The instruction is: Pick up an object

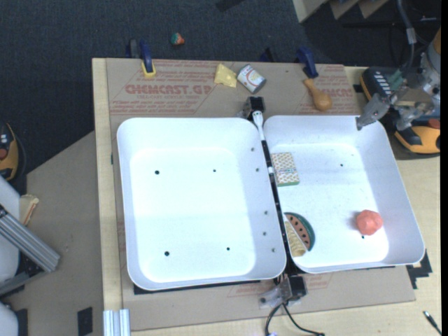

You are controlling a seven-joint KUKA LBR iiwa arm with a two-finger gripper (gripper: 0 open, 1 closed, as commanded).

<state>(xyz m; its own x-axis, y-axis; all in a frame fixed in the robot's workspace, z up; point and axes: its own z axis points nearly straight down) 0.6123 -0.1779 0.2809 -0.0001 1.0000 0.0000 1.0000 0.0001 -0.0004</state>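
Note:
The right bin holds three things. A beige speckled block lies by its left wall. A round green and red toy with a tan slice leans in the near left corner. A pink ball rests near the right wall. My gripper hangs over the bin's far right corner, well apart from all three, with nothing visible in it. The arm's wrist reaches in from the right behind it.
The left bin sits beside the right one, their rims touching. On the board behind the bins lie a yellow piece, a small box and an orange-brown pear shape. Blue clamps hold the board's far edge.

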